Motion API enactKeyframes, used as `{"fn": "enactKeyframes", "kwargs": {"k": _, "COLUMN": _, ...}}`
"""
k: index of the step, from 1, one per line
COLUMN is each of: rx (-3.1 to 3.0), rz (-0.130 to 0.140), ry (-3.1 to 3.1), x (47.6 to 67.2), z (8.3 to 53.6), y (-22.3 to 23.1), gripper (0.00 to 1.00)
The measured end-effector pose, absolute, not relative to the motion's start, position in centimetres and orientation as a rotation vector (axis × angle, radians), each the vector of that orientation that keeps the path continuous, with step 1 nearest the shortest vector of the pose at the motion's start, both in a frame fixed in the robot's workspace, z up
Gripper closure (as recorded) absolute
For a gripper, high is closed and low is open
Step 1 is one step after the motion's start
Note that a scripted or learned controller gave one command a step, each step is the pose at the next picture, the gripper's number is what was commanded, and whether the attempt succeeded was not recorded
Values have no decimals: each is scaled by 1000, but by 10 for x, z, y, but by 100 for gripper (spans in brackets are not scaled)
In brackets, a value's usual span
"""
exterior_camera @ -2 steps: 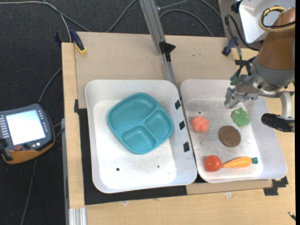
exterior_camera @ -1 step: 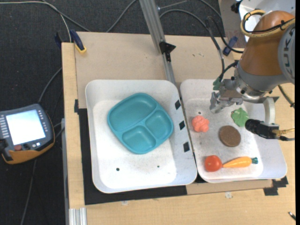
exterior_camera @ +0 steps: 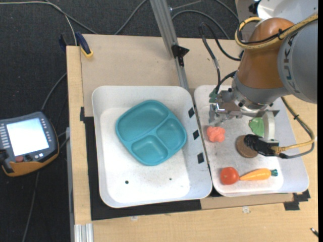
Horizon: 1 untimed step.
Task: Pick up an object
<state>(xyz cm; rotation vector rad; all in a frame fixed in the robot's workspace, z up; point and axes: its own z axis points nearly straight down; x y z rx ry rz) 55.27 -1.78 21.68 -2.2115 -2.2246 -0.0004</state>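
In the right bin (exterior_camera: 298, 178) lie a pink lumpy toy (exterior_camera: 216, 134), a red tomato (exterior_camera: 229, 175), an orange carrot (exterior_camera: 256, 174), a brown round piece (exterior_camera: 246, 147) and a green piece (exterior_camera: 257, 126), which the arm partly hides. My gripper (exterior_camera: 218, 116) hangs over the bin's upper left part, just above the pink toy and a little toward the back. Nothing is seen held in it. The arm's grey and orange wrist covers the back of the bin.
The left bin (exterior_camera: 108, 185) holds a teal divided plate (exterior_camera: 150, 132). A metal post (exterior_camera: 169, 34) slants down to the gap between the bins. Cables run across the right bin's rear and right side. A teach pendant (exterior_camera: 25, 142) lies off the bench at left.
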Motion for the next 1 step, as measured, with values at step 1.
{"fn": "enactKeyframes", "kwargs": {"k": 1, "rx": -2209, "rz": -1, "ry": -2226, "x": 537, "z": 215, "y": 45, "gripper": 100}}
